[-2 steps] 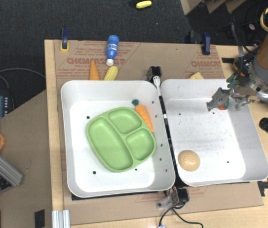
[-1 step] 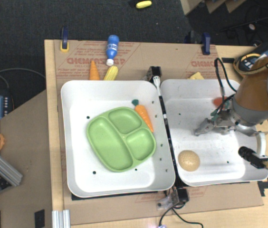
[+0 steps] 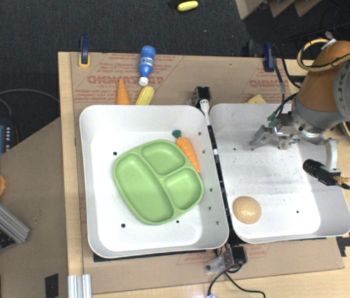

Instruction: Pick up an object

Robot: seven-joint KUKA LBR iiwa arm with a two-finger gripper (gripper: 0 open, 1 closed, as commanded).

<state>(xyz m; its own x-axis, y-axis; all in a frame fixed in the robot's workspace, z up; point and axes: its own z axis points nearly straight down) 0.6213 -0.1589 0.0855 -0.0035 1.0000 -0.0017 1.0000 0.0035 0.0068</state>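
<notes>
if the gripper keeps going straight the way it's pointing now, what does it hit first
The gripper points toward the picture's left, low over the right bin. Straight on, it would likely meet the black divider between the bins first, then the carrot. Its height is hard to judge.

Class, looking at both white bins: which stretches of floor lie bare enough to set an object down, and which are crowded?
Right bin: bare between gripper and tan ball. Left bin: bare strip behind green divided plate; crowded where carrot meets its rim.
</notes>
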